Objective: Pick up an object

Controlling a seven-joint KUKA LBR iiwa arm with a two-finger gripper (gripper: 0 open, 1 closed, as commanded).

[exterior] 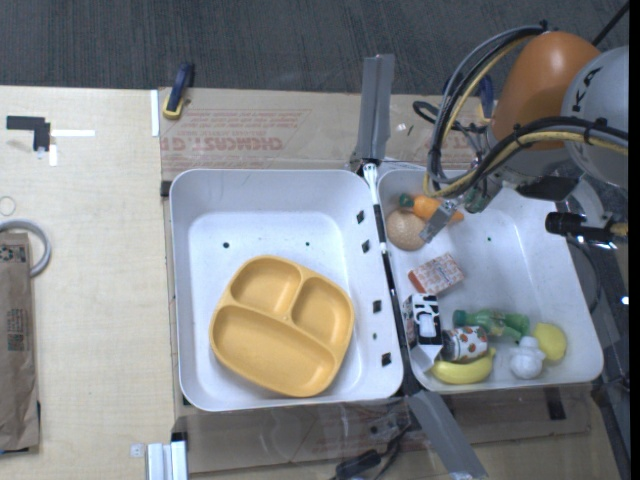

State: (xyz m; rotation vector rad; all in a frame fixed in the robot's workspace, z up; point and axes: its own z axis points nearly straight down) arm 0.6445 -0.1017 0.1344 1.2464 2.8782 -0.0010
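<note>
The right bin (520, 258) holds several small objects. In its far left corner lie a tan round piece (404, 230) and an orange carrot-like piece (424, 206). My gripper (438, 222) hangs low right beside these two, its tip touching or nearly touching the tan piece's right side. I see nothing held in it. Further forward lie a red-and-white packet (437, 272) and a black-and-white item (426, 319). Along the near wall sit a banana (463, 371), a spotted toy (467, 343), a green piece (492, 321), a white ball (525, 362) and a lemon (550, 341).
The left bin (200, 218) contains a yellow divided plate (283, 325). A grey divider post (376, 108) rises behind the wall between the bins. Cables (470, 88) loop over the arm's orange band (535, 73) above the right bin's far side.
</note>
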